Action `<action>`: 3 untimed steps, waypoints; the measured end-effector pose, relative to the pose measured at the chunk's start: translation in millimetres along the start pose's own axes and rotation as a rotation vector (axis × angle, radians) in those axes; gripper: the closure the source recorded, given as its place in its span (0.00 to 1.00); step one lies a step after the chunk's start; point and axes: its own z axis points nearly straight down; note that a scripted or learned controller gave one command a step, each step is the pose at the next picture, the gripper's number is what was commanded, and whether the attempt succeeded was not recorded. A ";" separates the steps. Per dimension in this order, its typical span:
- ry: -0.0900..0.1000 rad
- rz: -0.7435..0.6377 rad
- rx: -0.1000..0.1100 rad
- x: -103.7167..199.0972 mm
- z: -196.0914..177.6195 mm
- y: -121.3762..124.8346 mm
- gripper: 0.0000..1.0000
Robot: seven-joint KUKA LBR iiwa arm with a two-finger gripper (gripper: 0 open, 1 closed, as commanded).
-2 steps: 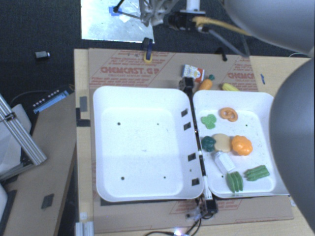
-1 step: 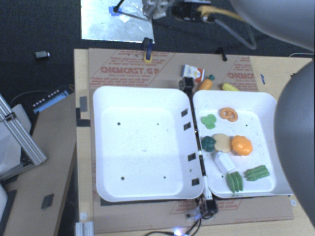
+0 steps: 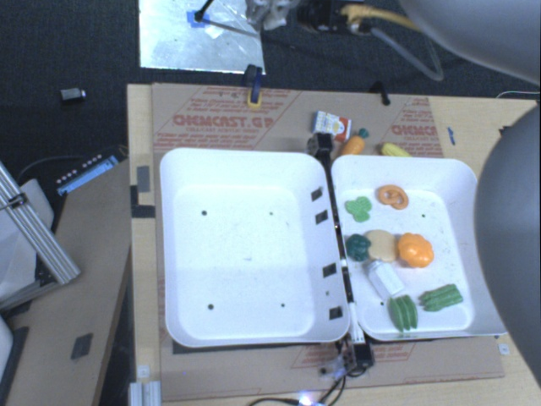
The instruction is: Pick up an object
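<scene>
The gripper hangs high at the far edge, well away from the toys, holding nothing. I cannot tell how it is set.

The toy foods lie in the right bin: an orange pepper, a pretzel, green pickles.

I think the pick has not started. Next it must come down over one toy.

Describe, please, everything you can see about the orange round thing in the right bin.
The orange thing is a rounded, slightly lumpy toy, like a small pumpkin or pepper, with a smooth, plastic-looking surface of one bright orange colour. It lies on the floor of the right bin, near the middle. Its left side touches or nearly touches a pale beige piece. A pretzel-like ring lies farther back, apart from it, and a green ridged piece lies nearer the front edge. Nothing holds it.
</scene>
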 end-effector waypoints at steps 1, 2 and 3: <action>-0.001 0.000 0.001 0.0 0.2 0.0 1.00; -0.001 0.000 0.001 0.0 0.2 -0.1 1.00; -0.001 0.000 0.001 0.0 0.2 -0.1 1.00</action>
